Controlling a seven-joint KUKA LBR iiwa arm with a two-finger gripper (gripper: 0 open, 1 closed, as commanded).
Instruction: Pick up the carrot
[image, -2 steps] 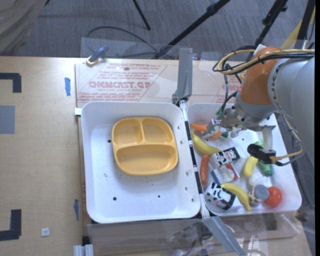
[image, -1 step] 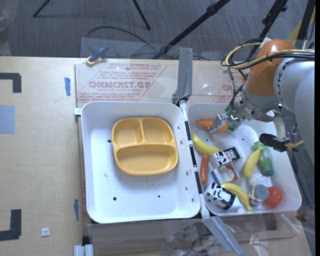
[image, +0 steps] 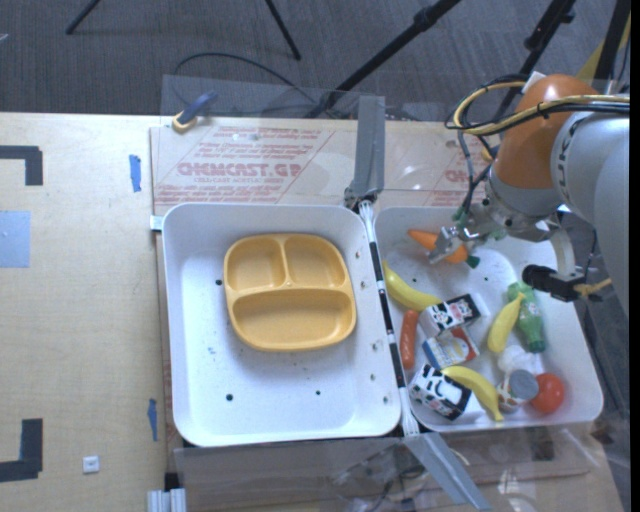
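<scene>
At the far end of the right bin (image: 585, 345), the carrot (image: 432, 241) lies on the white floor: small, tapered, smooth orange, w/ its tip pointing toward the centre divider. The gripper (image: 450, 243) sits right on it, metal fingers straddling the carrot's thicker end; can't tell if the jaws are clamped or just resting around it, too small and glinty. Arm is matte grey w/ a glossy orange band, yellow and black cables looped over it. Same bin, nearer the camera: three curved yellow bananas (image: 408, 292), a slim red sausage-shaped piece (image: 408, 340), black-and-white printed cartons (image: 452, 313), a green bottle-like item (image: 528, 320), a round red tomato (image: 547, 393). Left bin (image: 190, 300) holds a yellow plastic divided plate (image: 289, 291), rounded corners, three compartments.
</scene>
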